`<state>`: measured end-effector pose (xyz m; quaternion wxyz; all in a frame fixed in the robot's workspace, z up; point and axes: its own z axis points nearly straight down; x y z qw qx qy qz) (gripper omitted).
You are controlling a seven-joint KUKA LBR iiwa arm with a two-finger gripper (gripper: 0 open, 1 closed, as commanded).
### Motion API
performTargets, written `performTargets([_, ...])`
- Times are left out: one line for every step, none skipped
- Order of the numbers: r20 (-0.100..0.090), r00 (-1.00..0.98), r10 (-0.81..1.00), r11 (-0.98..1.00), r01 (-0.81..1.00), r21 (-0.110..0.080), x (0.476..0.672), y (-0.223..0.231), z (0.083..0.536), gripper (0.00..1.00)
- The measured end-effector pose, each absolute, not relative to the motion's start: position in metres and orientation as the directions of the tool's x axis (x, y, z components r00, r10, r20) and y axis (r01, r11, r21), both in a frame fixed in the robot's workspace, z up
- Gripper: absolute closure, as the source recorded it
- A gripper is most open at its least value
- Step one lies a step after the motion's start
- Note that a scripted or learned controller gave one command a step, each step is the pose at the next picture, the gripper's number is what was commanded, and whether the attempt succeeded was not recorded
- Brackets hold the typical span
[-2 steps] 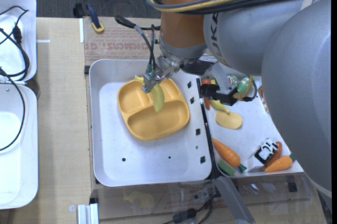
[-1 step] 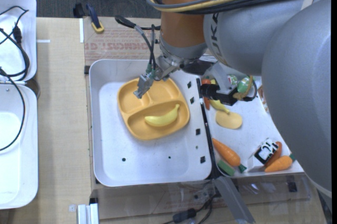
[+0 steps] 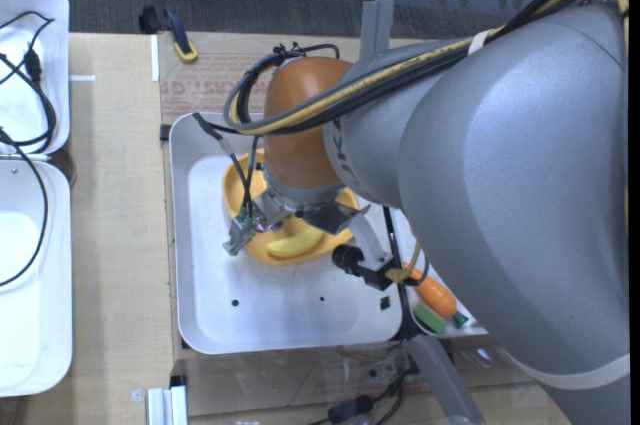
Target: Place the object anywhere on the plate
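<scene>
carrot (image 3: 436, 294) lies at bin's right edge, near the camera | gripper (image 3: 243, 231) sits low over yellow plate (image 3: 262, 246), grip state unclear | banana (image 3: 291, 244) rests on plate inside white bin (image 3: 200, 313) | blue-yellow clamp (image 3: 176, 32) on bench beyond

Glossy white plastic bin (image 3: 200, 313) sits on a matt pale wood table (image 3: 115, 213), the yellow plate (image 3: 262, 248) smooth plastic, the arm (image 3: 520, 173) satin grey.
</scene>
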<state>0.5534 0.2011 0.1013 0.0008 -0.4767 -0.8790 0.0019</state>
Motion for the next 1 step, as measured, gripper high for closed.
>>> performTargets([0.015, -0.32, 0.947, 0.32, 0.947, -0.007, 0.5086, 0.176, 0.0978, 0.0])
